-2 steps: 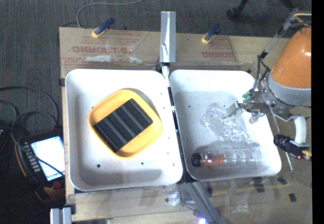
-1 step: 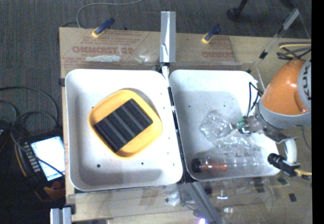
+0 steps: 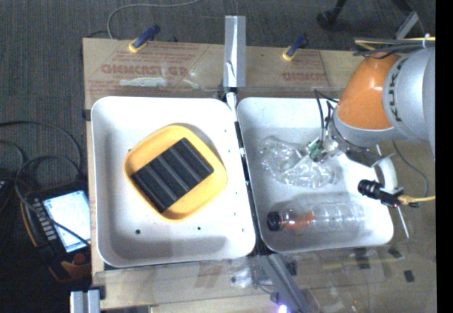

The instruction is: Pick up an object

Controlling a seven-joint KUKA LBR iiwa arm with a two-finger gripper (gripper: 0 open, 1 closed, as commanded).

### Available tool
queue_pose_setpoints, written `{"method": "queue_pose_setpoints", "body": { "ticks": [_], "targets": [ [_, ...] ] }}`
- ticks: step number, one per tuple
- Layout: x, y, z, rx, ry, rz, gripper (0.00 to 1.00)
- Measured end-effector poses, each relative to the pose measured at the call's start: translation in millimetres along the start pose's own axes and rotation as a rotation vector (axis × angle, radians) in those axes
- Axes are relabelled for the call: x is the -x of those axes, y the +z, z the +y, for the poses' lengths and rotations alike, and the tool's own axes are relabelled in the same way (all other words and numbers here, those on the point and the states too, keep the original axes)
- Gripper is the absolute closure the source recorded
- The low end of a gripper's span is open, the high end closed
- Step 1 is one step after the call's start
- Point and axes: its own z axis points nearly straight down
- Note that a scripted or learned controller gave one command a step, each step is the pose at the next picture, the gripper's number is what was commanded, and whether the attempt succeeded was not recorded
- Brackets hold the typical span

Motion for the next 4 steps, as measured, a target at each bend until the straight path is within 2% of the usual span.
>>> {"method": "queue_pose_setpoints", "body": {
  "ticks": [1, 2, 3, 4],
  "targets": [
    [-46, -1, 2, -0.001, -0.090, -0.005, 0.00],
    [-11, 1, 56, -0.017, 0.103, 0.012, 0.00],
    [-5, -4, -30, -0.010, 0.016, 0.006, 0.00],
    [-13, 0, 41, 0.002, 0.036, 0.000, 0.00]
  ]
}}
